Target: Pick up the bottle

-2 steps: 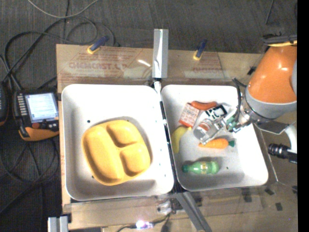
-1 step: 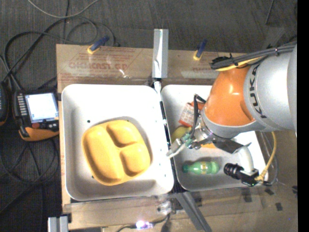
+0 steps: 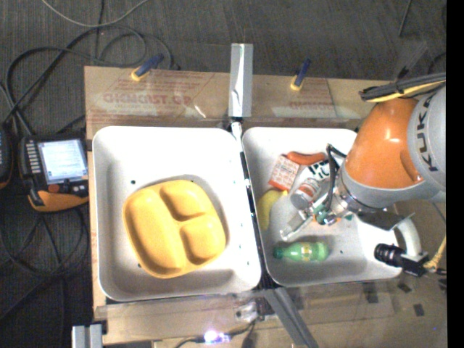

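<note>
Two white bins sit side by side on the counter (image 3: 101, 100). At the centre of the left bin (image 3: 105, 158) rests a yellow divided tray (image 3: 176, 227), its three compartments facing up. The right bin (image 3: 348, 263) carries the clutter: a green bottle (image 3: 299, 251) lies on its side toward six o'clock of that bin, near the front wall. A yellow item (image 3: 269, 205) sits at about nine o'clock of the bin, with an orange-and-white packet (image 3: 285, 171) at eleven o'clock. The arm (image 3: 388, 147) comes in from three o'clock, and its fingers (image 3: 308, 216) hang over the middle of the bin, just at twelve o'clock of the bottle and apart from it. Whether they are spread or clenched cannot be told. Nothing is visibly held between them.
</note>
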Controlling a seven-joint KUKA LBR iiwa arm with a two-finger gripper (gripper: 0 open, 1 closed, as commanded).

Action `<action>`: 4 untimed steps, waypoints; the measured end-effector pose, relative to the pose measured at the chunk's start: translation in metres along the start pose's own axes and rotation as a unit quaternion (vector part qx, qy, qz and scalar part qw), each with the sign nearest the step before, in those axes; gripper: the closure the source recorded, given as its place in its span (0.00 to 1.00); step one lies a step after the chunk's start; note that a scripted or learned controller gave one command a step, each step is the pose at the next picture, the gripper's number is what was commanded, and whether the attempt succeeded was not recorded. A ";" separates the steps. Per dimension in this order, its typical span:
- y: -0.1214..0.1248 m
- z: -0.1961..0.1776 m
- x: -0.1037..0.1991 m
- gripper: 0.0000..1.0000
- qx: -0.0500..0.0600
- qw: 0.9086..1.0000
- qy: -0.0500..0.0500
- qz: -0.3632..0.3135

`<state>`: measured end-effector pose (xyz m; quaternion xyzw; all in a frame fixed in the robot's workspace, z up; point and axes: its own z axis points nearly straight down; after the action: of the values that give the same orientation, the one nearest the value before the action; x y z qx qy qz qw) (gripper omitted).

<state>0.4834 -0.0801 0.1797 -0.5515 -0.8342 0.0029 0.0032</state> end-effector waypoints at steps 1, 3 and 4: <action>0.000 -0.005 0.000 1.00 0.003 1.000 0.002 0.001; 0.001 -0.009 0.000 0.00 0.006 1.000 0.004 0.003; 0.001 -0.014 0.000 1.00 0.010 1.000 0.006 0.005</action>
<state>0.4841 -0.0802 0.1937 -0.5553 -0.8315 0.0081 0.0135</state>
